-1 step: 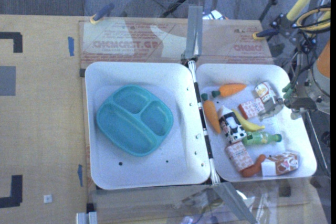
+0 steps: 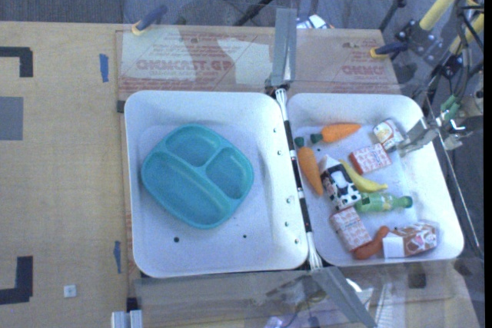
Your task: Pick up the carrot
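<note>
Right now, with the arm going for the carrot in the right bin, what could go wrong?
1. Two carrots lie in the right bin: one with a green top near the back, one along the left wall. The program might go for either.
2. The wall carrot lies right against the divider, so there may be little room on that side for a grasp.
3. The gripper sits beside a small can and a red box; reaching across could knock them.

Bright even light, glare on white bins [image 2: 154, 107] (slightly soft focus), faint shadows.
</note>
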Action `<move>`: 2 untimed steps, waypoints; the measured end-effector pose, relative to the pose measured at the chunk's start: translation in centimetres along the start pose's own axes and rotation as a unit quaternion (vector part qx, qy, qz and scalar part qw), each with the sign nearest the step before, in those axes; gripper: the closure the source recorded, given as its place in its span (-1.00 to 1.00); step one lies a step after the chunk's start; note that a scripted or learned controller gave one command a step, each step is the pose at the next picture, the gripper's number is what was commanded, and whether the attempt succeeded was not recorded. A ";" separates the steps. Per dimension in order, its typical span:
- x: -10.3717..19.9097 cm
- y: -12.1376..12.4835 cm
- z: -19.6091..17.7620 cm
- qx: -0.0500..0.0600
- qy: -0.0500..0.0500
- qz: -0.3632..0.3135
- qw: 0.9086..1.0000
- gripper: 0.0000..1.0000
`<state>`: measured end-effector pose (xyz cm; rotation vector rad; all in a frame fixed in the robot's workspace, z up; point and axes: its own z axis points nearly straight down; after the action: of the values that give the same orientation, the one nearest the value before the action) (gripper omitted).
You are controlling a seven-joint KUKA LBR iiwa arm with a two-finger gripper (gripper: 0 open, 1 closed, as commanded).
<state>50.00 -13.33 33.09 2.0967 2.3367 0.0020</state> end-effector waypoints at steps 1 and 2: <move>4.3 6.4 11.7 0.001 0.000 -0.032 1.000 -1.00; 2.5 7.4 21.3 0.001 0.001 -0.224 0.975 -1.00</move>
<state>57.18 -10.05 11.82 1.5209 2.7487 0.0019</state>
